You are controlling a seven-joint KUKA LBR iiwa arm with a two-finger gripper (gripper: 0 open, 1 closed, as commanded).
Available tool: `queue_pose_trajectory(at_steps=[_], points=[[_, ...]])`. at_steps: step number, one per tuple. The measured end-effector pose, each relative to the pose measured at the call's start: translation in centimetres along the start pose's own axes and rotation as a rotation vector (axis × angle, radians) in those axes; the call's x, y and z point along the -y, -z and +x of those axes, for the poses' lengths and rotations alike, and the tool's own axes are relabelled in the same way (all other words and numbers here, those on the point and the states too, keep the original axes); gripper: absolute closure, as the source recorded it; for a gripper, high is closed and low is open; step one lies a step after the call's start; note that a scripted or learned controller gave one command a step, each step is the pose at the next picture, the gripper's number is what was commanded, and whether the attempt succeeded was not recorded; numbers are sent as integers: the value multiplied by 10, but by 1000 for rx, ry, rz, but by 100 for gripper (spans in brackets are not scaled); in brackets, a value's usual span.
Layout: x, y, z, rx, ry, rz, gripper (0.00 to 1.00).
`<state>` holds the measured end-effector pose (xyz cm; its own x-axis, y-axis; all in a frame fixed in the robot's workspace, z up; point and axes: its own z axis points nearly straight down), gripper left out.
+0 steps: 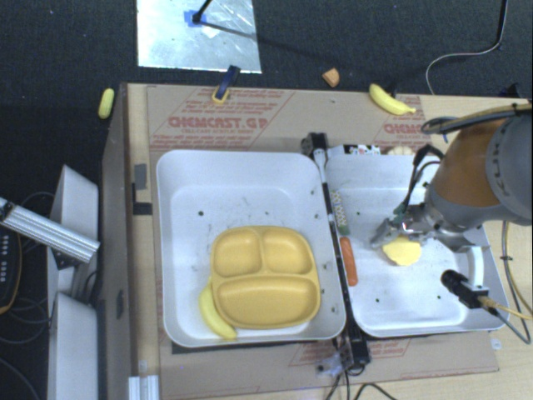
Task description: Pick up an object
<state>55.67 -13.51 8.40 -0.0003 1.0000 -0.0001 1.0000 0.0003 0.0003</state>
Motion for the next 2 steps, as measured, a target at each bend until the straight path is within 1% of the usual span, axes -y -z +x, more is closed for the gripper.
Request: queue_pose_trajectory(at_steps=[1, 2], points=[[-1, 11, 0, 0, 1, -2, 100], [0, 101, 67, 0, 3, -3, 100]])
